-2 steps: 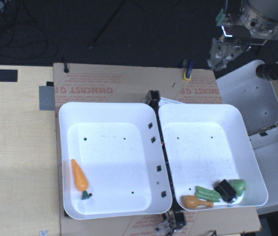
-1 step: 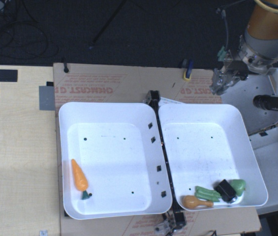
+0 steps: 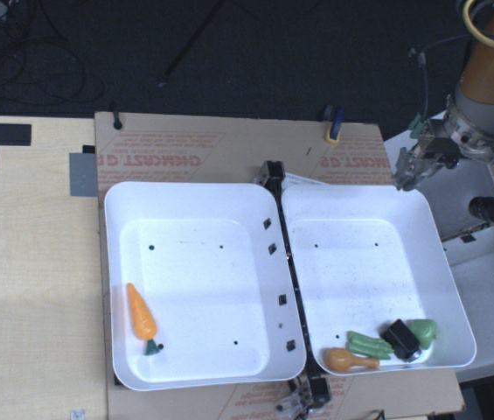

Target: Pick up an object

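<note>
Right bin, near edge: one tan pear-shaped piece, one green pod, one black block and one green lump, clustered and touching. Left bin, near-left corner: one orange carrot, alone. Gripper: above the right bin's far-right corner, well apart from all items; jaw state cannot be told.

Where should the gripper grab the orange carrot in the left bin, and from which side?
Take the carrot across its thick orange middle, coming straight down from above. It lies flat near the left bin's left wall, long axis roughly parallel to that wall, green top toward the near edge, so closing across its width probably fits best. The gripper sits beyond the right bin's far corner.
</note>
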Tool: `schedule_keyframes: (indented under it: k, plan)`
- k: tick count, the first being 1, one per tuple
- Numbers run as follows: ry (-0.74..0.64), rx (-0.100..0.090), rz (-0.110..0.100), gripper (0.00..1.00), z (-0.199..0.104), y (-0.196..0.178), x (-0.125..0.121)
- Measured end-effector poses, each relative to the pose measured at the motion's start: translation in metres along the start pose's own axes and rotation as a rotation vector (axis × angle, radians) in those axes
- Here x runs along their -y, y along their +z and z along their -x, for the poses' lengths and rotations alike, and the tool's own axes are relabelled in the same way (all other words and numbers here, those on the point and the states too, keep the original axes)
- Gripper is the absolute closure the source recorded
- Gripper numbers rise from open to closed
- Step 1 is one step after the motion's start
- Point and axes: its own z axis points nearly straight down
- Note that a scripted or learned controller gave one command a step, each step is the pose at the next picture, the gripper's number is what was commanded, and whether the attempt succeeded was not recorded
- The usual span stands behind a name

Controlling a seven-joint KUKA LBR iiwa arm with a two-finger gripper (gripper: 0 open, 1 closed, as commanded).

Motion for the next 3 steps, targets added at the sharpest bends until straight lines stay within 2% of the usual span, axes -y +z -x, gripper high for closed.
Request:
schedule_keyframes:
  k: [1,2,3]
  plan:
    - [-0.002,-0.002,-0.002,1.00,0.035,0.096,-0.012]
    - [-0.010,-0.001,0.019,1.00,-0.017,-0.023,-0.015]
    - [-0.001,-0.001,0.001,1.00,0.033,0.049,-0.012]
